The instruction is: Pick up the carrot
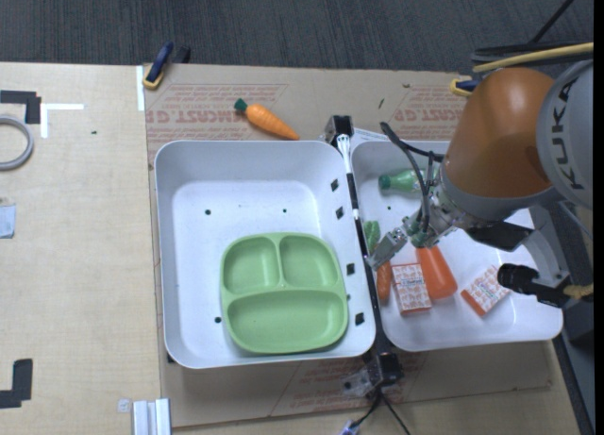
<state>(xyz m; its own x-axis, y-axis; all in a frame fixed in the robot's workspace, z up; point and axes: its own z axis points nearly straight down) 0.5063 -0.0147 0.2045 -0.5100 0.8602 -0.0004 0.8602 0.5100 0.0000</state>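
Nearest you: bench edge, then green divided plate in left bin. Carrot lies outside bins, on cardboard behind left bin. Pincer low in right bin among small boxes and orange block, well apart from carrot; opening — you cannot tell. Bin wall stands between.

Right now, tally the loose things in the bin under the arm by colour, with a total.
green items: 2
orange items: 2
red-and-white boxes: 2
Total: 6
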